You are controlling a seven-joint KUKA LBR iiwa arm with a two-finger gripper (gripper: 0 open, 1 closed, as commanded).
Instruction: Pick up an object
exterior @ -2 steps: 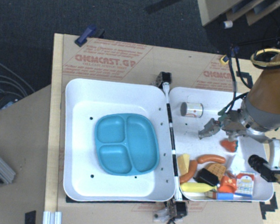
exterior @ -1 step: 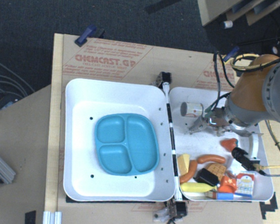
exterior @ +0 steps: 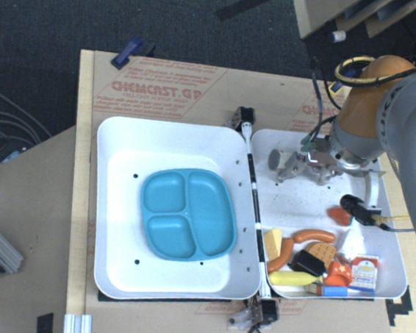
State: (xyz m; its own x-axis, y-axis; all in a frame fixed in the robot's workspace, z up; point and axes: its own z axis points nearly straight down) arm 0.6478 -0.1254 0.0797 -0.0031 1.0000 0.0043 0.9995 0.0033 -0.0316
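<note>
White plastic bins sit side by side on the bench: the left bin [exterior: 109, 262] carries a blue divided plate [exterior: 188, 213], the right bin [exterior: 396, 272] a heap of toy food [exterior: 323, 266] crowded into its near corner, with sausages, a yellow piece, a cracker and small cartons touching one another. A small grey object [exterior: 274, 159] lies apart near the bin's far left corner. The grey arm [exterior: 413, 110] with its orange band [exterior: 367, 97] reaches in from the right, and the gripper [exterior: 313, 164] hangs low over the far part of the right bin, well apart from the heap. How wide it stands, I cannot tell; no object is seen in it
</note>
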